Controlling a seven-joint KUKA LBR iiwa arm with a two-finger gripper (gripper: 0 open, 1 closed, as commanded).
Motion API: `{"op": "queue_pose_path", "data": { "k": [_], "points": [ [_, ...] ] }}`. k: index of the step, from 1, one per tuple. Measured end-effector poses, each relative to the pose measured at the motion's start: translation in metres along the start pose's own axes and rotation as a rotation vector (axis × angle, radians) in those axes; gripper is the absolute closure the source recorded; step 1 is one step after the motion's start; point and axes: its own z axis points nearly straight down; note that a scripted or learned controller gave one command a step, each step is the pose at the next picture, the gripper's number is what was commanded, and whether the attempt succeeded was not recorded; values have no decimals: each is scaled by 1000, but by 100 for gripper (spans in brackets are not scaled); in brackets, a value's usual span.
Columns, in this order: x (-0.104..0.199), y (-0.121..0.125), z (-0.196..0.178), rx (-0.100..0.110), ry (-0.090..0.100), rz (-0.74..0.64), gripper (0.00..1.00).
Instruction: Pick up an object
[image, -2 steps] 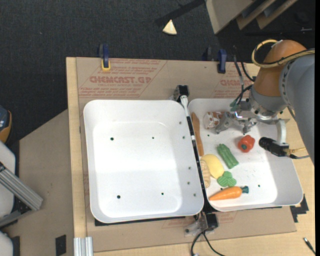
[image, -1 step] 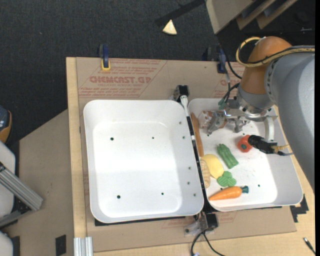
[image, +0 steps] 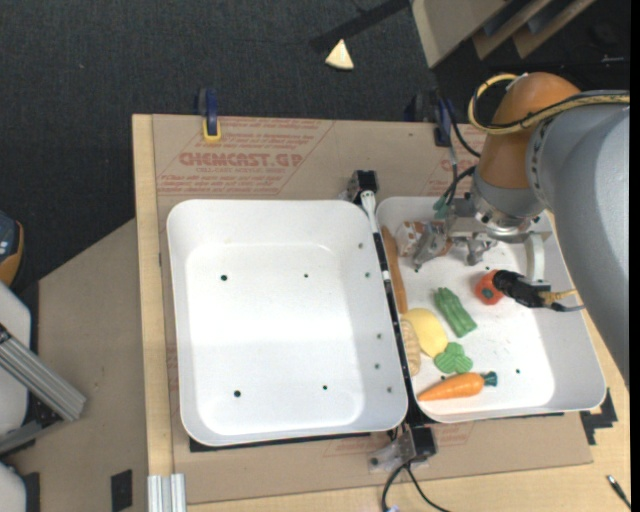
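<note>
Toys crowd the right bin (image: 572, 372): a green pickle (image: 456, 311), a yellow lump (image: 427, 331), a carrot (image: 452, 388). The pincer (image: 432, 243) hangs near the bin's far corner, open or closed I cannot tell; dropping there, it may strike the wall and grasp nothing.

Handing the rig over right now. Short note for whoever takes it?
Gripper: over the far left corner of the right bin; I can't tell whether it is open or shut, and I see nothing held in it.
Things, all lying in the right bin: carrot by the near rim, green floret and yellow piece behind it, green pickle mid-bin, red piece farthest back.
Done: nothing lifted yet.
Left: grasp one object and raise it.
</note>
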Motion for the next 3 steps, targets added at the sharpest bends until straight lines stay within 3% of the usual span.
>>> {"op": "queue_pose_path", "data": {
  "k": [1,2,3],
  "points": [
    [98,9,-115,-71,21,-12,0],
    [154,-29,-173,-64,20,-9,0],
    [215,6,-75,-48,19,-8,0]
  ]
}}
